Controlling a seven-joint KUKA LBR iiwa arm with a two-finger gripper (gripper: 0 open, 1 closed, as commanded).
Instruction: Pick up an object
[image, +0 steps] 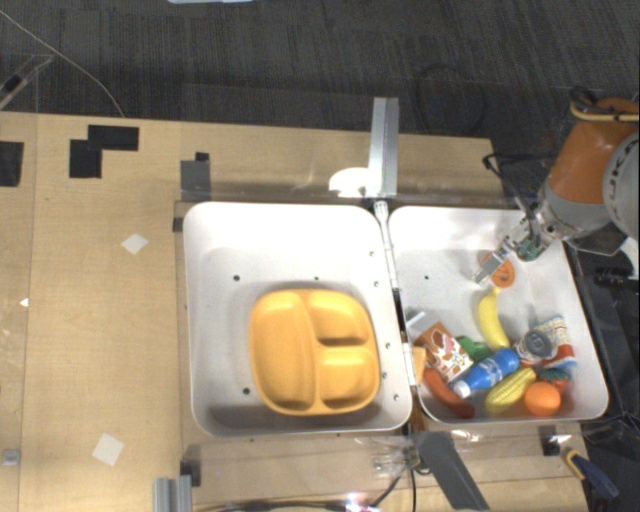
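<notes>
Hovering my hand (497, 266) over the right bin (440, 235), its fingers clamped on a small orange piece (503, 274); it seems light, stiff, slippery.

1 yellow banana (489, 318) lies lengthwise mid-bin in the right bin (440, 235); nearer, a heap: blue bottle (484, 371), orange ball (542, 398) (near right corner), brown carton (441, 349).
</notes>
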